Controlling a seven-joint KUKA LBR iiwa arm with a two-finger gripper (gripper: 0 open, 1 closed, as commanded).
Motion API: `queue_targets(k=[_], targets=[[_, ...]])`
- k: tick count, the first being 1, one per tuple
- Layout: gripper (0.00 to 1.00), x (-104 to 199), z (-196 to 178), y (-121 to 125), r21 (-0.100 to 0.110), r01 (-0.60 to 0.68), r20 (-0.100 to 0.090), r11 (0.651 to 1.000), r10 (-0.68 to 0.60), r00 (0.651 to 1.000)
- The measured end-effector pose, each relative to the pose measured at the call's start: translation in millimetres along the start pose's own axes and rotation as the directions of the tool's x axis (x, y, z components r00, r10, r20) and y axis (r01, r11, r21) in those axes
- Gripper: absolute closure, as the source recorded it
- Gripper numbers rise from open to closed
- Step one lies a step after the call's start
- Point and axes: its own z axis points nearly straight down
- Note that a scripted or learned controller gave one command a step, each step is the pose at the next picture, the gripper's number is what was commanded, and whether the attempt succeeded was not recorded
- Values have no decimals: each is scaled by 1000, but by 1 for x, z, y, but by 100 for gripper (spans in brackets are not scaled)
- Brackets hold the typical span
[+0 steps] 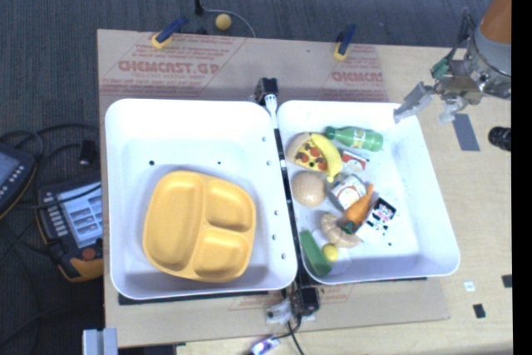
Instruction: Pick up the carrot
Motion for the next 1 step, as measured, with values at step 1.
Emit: queue_targets(k=[1], targets=[[0,21,153,-18,-10,381,7,925,-380,925]])
